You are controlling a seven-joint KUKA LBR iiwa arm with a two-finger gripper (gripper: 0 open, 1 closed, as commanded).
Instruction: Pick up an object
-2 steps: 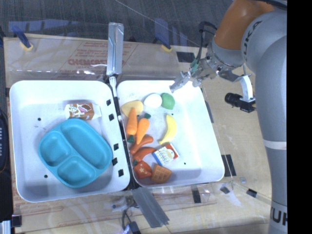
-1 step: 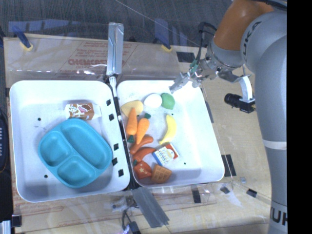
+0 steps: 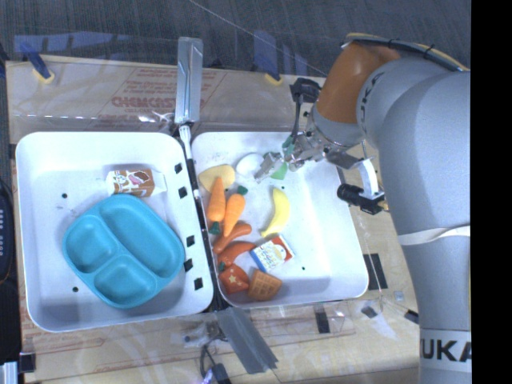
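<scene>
Gripper [image 3: 276, 165] sat low over the upper part of the right bin [image 3: 336, 250], right of the frame's centre, its tip pointing toward the left; whether it was spread or pressed together I could not tell, as the metal parts blurred together there; nothing could be seen pinched in it. Just left of the tip lay a pale white object [image 3: 249, 164], close to touching; a small green thing [image 3: 278, 171] showed right at the tip, too small to identify. The banana [image 3: 278, 211] lay just below the tip, toward the lower middle of the frame, its long axis running from upper right to lower left with a slight curve; that seemed the nearest clear target, and a grasp would likely want to close across that axis. Further left, 2 carrots [image 3: 225, 209] lay against the bin's left wall; a small snack packet [image 3: 270, 255] and a waffle-like piece [image 3: 263, 286] sat lower down. The left bin [image 3: 36, 214] held a blue divided tray [image 3: 122, 250] and a brown carton [image 3: 132, 182], well apart from the arm.
</scene>
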